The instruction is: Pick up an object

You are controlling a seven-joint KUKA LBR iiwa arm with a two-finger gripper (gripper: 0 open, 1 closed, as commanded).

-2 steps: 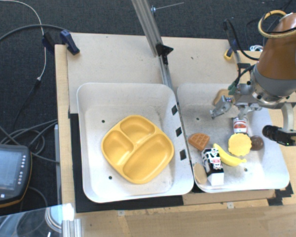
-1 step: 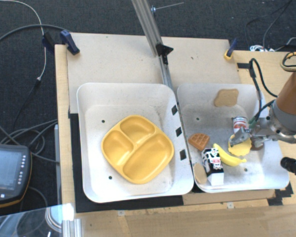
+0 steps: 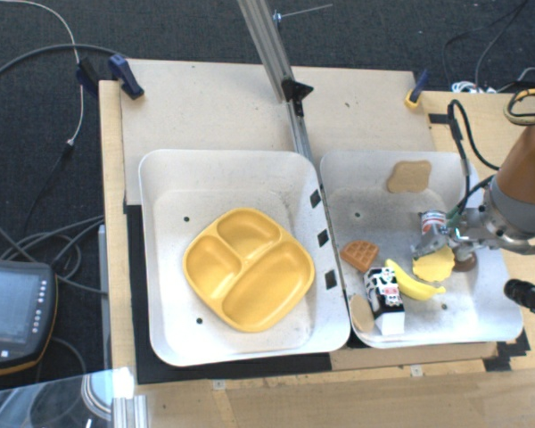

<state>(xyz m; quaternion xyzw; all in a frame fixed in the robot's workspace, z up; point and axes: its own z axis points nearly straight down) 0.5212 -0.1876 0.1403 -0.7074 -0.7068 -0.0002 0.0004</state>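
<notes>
Where the arm (image 3: 522,185) comes in from the right, the claw (image 3: 439,237) is seen low in the right bin (image 3: 481,324), just above a yellow slice (image 3: 433,264); how far it's opened can't be told. A banana (image 3: 414,284), a cow-print carton (image 3: 385,294), a waffle (image 3: 359,256) and a tan slice (image 3: 409,176) are scattered nearby. A yellow divided plate (image 3: 249,268) is parked in the left bin (image 3: 160,230).
</notes>
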